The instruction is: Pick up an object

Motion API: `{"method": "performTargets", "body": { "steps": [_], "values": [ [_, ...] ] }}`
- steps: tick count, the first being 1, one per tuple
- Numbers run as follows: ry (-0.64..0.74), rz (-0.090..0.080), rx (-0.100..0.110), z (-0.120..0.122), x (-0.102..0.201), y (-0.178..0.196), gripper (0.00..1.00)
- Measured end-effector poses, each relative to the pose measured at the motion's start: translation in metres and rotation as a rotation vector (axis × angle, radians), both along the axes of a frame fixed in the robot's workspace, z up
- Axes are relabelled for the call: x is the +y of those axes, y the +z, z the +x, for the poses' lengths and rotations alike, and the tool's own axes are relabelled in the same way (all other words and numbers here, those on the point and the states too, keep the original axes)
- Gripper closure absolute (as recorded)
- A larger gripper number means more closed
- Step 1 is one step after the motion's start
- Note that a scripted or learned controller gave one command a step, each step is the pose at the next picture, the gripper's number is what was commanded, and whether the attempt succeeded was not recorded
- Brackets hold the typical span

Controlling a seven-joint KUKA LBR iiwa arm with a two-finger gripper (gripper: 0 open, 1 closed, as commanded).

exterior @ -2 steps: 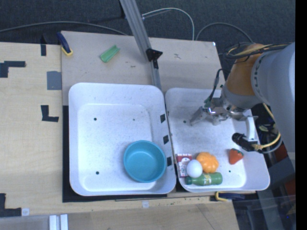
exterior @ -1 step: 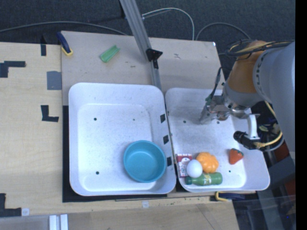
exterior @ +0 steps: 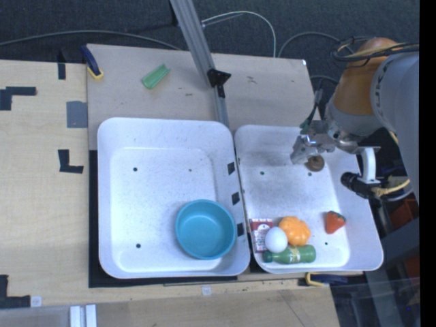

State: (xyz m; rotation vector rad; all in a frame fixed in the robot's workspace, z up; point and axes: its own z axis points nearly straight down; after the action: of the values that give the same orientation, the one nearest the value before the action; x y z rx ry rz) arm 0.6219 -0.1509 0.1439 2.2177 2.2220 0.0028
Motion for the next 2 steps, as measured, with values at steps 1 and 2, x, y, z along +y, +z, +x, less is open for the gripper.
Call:
{"method": "performTargets", "body": {
  "steps": [1,2],
  "values": [
    [0.000,-0.001,-0.002,0.004,0.002,0.063,1.00],
    [0.000,0.001,0.002,0.005,0.003,0.077,1.00]
  ]
}}
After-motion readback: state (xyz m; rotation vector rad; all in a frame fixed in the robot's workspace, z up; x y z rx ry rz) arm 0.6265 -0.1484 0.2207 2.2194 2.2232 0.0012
